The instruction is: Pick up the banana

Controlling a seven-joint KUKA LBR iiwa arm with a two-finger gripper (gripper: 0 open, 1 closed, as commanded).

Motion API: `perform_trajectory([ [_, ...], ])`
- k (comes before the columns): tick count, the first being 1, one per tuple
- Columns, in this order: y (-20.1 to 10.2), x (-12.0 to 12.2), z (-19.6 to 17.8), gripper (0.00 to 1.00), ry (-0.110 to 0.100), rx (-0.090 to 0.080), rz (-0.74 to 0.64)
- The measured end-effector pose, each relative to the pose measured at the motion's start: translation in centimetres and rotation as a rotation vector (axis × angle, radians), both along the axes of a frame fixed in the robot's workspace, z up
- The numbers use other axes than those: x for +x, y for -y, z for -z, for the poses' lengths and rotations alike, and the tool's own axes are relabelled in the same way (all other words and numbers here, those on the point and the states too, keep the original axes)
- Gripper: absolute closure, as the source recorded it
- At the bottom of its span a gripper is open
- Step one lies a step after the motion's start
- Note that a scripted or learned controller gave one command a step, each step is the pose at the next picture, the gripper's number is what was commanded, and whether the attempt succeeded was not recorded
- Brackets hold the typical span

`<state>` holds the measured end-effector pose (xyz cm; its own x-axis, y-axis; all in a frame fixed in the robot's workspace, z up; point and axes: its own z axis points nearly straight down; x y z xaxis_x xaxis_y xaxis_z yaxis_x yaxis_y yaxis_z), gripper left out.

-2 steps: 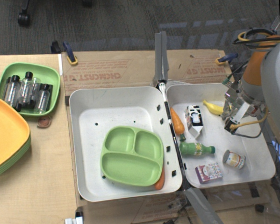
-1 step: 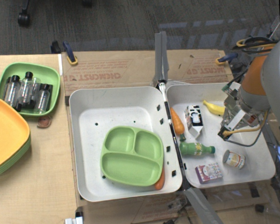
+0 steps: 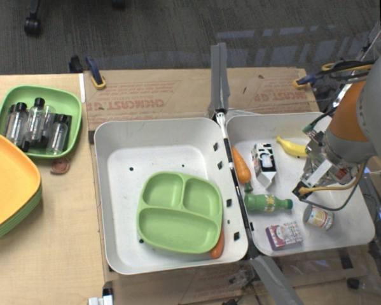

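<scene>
The curved yellow banana lies toward twelve o'clock in the right shallow white bin, its long axis running ten to four. The pincer is just beside it at four o'clock; I cannot tell whether it is released or clenched.

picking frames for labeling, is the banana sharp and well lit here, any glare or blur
Camera view: light is soft and even, no hard glare on the right bin; the banana is fairly sharp with a clear outline; the arm beside it looks slightly blurred; the green plate casts just a faint shadow.
</scene>
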<state>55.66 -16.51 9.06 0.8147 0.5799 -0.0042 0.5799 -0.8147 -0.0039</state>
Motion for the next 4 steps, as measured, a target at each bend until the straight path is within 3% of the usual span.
perform_trajectory([
  [1,5.5,-3.0,0.0,1.00,0.000,0.004,0.127],
  [2,-3.9,-3.8,0.0,1.00,0.000,0.000,0.206],
  [3,-1.8,-4.0,0.0,1.00,0.000,-0.002,0.409],
  [4,-3.8,-8.0,0.0,1.00,0.001,-0.001,0.382],
])
